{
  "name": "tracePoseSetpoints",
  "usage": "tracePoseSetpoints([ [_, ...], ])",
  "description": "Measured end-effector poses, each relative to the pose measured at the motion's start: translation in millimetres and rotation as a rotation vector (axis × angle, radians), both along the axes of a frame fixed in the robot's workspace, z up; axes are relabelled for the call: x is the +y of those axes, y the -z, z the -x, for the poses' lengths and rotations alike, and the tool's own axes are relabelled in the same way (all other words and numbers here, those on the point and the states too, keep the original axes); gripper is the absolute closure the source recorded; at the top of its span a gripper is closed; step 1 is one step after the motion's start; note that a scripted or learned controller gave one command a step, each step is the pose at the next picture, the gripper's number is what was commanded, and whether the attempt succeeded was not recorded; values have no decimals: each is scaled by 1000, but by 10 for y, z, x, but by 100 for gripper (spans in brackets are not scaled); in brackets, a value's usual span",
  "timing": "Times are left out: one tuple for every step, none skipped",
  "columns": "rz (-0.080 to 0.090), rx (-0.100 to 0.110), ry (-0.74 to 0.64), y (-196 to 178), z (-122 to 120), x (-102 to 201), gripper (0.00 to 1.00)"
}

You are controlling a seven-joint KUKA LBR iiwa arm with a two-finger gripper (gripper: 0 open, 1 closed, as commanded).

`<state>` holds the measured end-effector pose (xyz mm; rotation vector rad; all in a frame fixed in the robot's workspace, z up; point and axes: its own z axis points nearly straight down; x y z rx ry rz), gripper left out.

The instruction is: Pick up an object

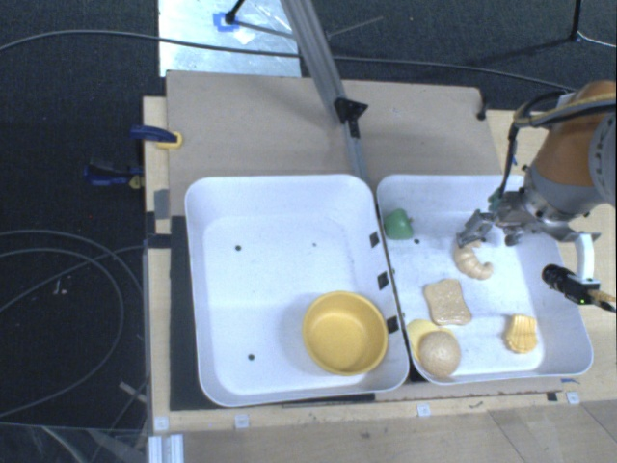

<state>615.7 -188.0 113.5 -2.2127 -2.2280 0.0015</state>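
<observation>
Grey arm with orange band [571,152] comes in from the right, tool [479,231] low over the right shallow white bin [559,360], upper middle area. Tool tip sits right at the top edge of a pale tan croissant-shaped piece [473,261], looks touching or just above it; can't tell how far the tool is open, and nothing is visibly gripped between its parts. Croissant piece is a curved crescent, long axis running roughly from upper left to lower right, hooked end curling toward the right, lying flat on the bin floor. Same bin also has: small green rounded object [398,224] in the far left corner by the divider wall; square tan bread-slice-like piece [448,301] near the middle, just below the croissant, apart from it; round beige ball-like item [440,352] at the near left corner, touching a pale yellow piece [418,331] tucked behind it against the wall; small yellow ridged shell-like piece [521,333] near the right side, well apart from the rest. Left shallow white bin [222,258] holds one yellow plastic bowl [345,332], upright, opening up, in its near right corner close to the shared wall. Both bins sit side by side on the brown board counter [260,123].
</observation>
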Motion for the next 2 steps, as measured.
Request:
tracePoseSetpoints([
  [3, -7, -1, -143, -20, -12, 100],
  [3, -9, 0, -771, 21, 13, 100],
])
